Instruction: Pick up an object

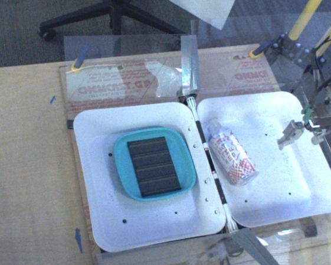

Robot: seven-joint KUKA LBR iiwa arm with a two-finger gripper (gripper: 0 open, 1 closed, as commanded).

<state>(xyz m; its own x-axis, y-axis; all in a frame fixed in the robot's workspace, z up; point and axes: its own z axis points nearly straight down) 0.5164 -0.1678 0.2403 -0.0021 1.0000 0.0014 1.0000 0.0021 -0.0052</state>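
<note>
I'm at the approach step: my gripper (293, 134), whose state I cannot tell, hovers right of the red-and-white can (232, 158) lying in the right bin (292, 203), so next I must reach leftward.

Overhead, slanted, over both bins (88, 129).

A red-and-white can (232, 158) lies on its side in the right bin (292, 200), close to the divider. Left of the can, a teal tray (123, 163) holding a dark ridged block (153, 166) sits in the left bin (104, 219); right of it, the gripper (300, 129) hovers
</note>
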